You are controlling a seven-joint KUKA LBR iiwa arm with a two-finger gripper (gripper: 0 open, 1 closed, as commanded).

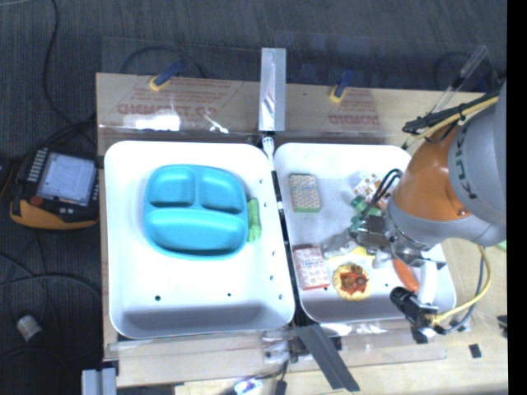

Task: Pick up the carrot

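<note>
In the camera view, the arm [440, 192] is reaching in from the right and hanging low over the right bin [329, 159], covering much of its right half. The gripper [356, 239] is hovering near the middle of that bin. Whether it is released or clenched cannot be told, as the wrist is hiding it.

The carrot [403, 271] is lying in the right bin's lower right part, showing as a short orange stretch, with the arm covering the rest of it. A pizza slice [352, 280] is sitting just left of the carrot, below the gripper. A red and white packet [309, 267] is lying left of the slice, near the bin's left wall. A greenish patterned packet [305, 192] is resting further up, and a small multicoloured thing [362, 186] is peeking out beside the arm.

In the left bin [132, 303] a blue divided plate [198, 208] is lying, with a green piece [254, 219] touching its right edge.
</note>
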